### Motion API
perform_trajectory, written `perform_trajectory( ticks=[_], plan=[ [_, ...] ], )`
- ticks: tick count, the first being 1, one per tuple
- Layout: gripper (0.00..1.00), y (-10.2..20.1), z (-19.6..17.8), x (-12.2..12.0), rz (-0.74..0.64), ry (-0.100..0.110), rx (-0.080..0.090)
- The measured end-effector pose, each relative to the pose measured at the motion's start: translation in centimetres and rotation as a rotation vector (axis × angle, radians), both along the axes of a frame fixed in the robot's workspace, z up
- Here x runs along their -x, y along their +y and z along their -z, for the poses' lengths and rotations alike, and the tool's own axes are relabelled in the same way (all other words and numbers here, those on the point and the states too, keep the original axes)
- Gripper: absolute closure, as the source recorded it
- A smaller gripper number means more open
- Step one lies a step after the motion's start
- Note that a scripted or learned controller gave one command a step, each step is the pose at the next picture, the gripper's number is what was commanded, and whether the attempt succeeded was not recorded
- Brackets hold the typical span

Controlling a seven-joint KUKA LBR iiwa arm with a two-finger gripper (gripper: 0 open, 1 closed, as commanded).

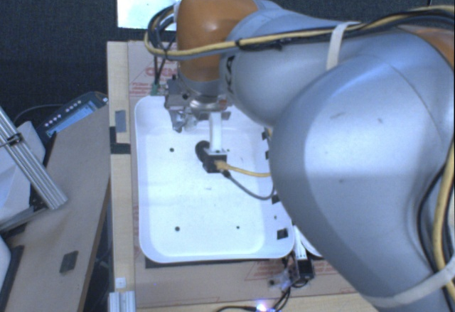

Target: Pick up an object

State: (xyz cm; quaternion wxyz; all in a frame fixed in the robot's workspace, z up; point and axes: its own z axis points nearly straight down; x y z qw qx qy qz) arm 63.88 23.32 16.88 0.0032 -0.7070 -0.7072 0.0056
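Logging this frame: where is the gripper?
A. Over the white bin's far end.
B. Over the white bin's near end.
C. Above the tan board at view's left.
A: the gripper hangs over the far end of the white bin, close to its back rim.

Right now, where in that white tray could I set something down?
In the white bin, the floor is bare along the left wall and near rim. Crowded at the far end under the gripper; the arm hides the right side.
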Motion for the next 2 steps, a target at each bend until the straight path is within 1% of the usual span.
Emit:
perform_trajectory(
  ticks=[1,2],
  plan=[
    [1.00,0.2,-5.8,-3.1,-0.004,-0.019,-0.006],
    [1.00,-4.1,5.4,-2.9,0.002,-0.006,-0.001]
  ],
)
